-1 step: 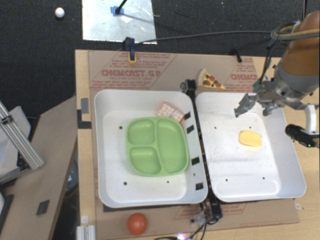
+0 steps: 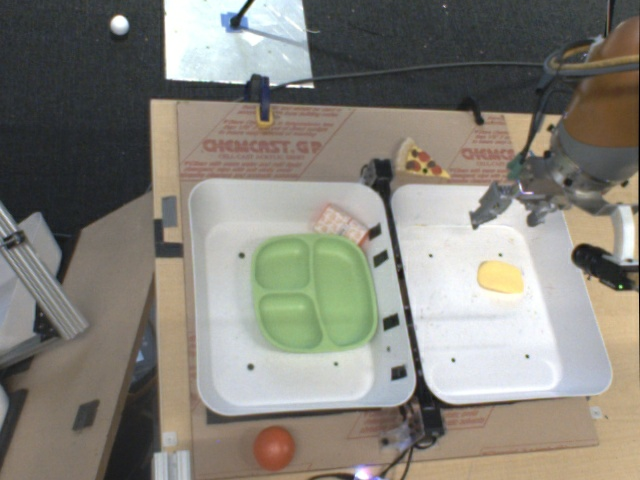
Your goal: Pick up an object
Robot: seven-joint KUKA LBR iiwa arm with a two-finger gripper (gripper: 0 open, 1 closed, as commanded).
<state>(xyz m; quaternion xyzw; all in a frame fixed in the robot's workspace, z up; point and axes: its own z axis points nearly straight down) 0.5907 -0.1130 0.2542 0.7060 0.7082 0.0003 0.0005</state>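
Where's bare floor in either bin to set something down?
Right bin: bare everywhere around the yellow piece, widest along the near edge. The tool hangs over its far edge. Left bin: crowded by the green tray, pink block behind it; bare strips only at its sides.

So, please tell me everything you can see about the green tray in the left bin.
The green tray is a light green, plastic-looking plate with rounded corners and three compartments: two at the back, one at the front. It lies flat, slightly rotated, near the middle of the left bin. Its compartments hold nothing. A small pink-and-white object lies at its far edge, perhaps touching it.
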